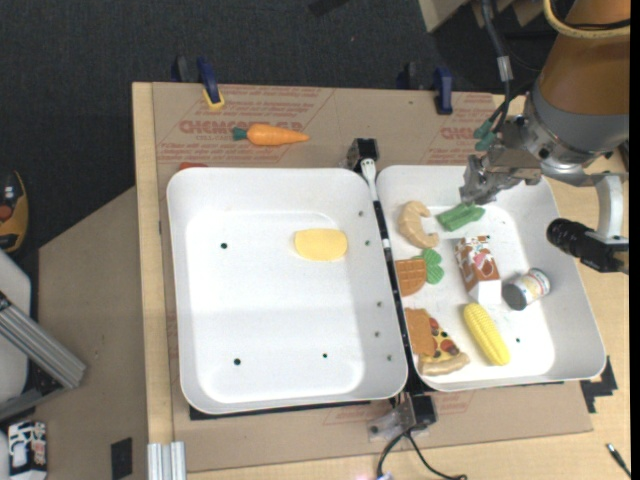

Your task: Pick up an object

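Note:
My gripper (477,190) hangs over the back of the right bin (570,340), just above and to the right of a flat green piece (459,217). I see nothing held in it. Beside the green piece lies a beige croissant-shaped toy (418,224). Further forward in the same bin are an orange carrot chunk with a green top (415,271), a red and white carton (478,265), a small tin can (525,289), a yellow corn cob (486,333) and a pizza slice (433,341).
The left bin (210,298) holds a yellow oval piece (320,244). A toy carrot (271,135) lies on the cardboard behind the left bin. Blue clamps (211,84) grip the board's back edge. A black fitting (585,245) juts in at the right.

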